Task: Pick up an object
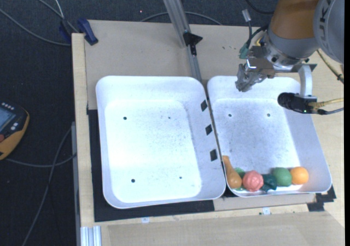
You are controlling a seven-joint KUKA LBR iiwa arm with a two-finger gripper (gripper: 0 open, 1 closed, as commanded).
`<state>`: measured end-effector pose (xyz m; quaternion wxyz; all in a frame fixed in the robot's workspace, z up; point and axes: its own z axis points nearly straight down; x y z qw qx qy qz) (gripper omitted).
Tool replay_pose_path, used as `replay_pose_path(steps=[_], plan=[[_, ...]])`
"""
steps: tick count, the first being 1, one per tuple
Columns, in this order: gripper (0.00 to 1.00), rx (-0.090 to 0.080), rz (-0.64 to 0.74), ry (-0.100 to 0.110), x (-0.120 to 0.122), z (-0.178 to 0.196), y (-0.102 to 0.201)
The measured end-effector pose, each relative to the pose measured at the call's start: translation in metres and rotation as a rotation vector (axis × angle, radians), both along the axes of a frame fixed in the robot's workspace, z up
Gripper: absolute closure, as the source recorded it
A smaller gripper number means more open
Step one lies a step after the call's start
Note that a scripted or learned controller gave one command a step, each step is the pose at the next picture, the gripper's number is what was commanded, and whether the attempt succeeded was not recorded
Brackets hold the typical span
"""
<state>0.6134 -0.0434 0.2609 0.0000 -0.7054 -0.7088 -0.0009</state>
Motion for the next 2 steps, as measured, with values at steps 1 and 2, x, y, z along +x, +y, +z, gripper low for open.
replay_pose_path(steps=[1,2], plan=[[1.0,0.0,0.0,0.002,-0.002,-0.014,0.055],[1.0,0.0,0.0,0.0,0.003,-0.01,0.107]])
